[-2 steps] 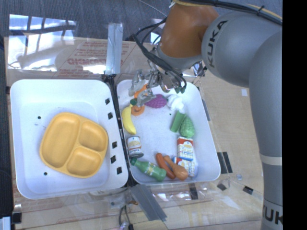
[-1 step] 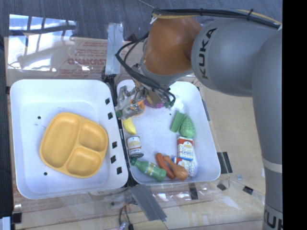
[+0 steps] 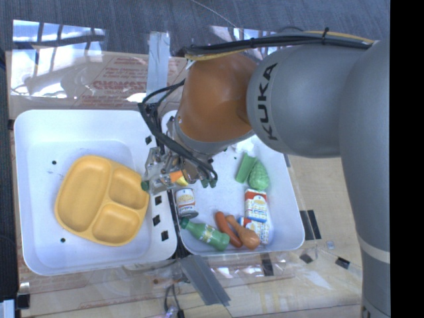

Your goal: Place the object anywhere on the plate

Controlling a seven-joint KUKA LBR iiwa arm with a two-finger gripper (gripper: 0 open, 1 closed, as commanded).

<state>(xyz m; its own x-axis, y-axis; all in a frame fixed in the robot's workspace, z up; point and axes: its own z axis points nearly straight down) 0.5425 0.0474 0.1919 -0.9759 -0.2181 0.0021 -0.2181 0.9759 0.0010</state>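
The yellow divided plate (image 3: 99,199) lies in the left bin. My gripper (image 3: 160,176) hangs over the divider between the two bins, just off the plate's right rim. It is shut on a small orange object (image 3: 177,176). The object's orange end pokes out to the right and a green tip (image 3: 144,185) shows on the plate side. The orange wrist band and grey arm hide the back of the right bin.
In the right bin (image 3: 291,204) lie a small can (image 3: 187,203), a green bottle (image 3: 205,234), a sausage (image 3: 227,226), an orange-brown piece (image 3: 250,238), a white carton (image 3: 257,211) and green vegetables (image 3: 253,171). The left bin (image 3: 40,138) holds the plate.
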